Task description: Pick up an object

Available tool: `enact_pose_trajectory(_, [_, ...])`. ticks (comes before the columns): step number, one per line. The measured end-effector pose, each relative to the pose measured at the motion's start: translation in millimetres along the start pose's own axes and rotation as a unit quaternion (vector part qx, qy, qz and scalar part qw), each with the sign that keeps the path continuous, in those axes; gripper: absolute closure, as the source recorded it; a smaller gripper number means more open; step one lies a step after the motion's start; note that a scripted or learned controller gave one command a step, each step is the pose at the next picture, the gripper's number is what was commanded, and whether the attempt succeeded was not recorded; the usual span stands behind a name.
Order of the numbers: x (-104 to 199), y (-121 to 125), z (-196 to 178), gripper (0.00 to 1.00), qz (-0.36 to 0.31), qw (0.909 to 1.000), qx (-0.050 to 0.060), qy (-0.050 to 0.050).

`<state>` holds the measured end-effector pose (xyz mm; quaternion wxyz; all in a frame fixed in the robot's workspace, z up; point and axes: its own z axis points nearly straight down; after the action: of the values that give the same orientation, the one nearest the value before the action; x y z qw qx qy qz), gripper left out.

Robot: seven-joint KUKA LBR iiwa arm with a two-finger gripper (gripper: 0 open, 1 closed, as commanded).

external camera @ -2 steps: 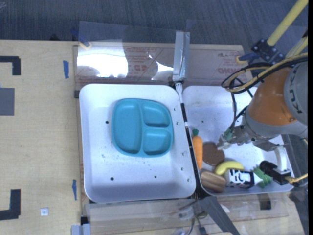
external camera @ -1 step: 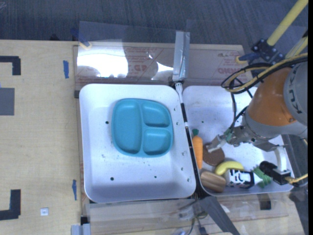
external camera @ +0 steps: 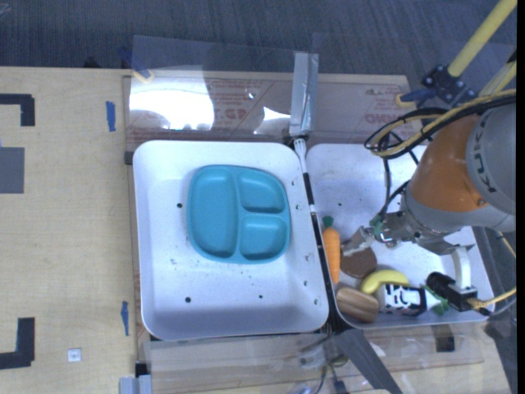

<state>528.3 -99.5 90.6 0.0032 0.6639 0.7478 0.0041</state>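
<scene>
The jaws hang low in the right bin above a brown disc (grip state: cannot tell); carrot and banana nearby.

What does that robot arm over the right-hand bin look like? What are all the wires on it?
The arm is thick and rounded, grey with a broad orange band. Black and yellow cables loop beside it. Its tool is small, made of grey metal, with a tiny green spot.
</scene>
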Motion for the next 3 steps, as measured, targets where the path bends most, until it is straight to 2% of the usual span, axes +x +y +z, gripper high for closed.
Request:
enact_pose_trajectory(1, [4.5,-23.7,-1.4,0.0,-0.013,0.9999,-0.004,-0.002])
enact_pose_trajectory(2, [4.7,-22.5,-11.6,1.0,-0.013,0.9999,-0.005,-0.001])
enact_pose_trajectory(3, [4.8,-23.2,-10.7,0.0,-0.013,0.9999,-0.004,-0.001])
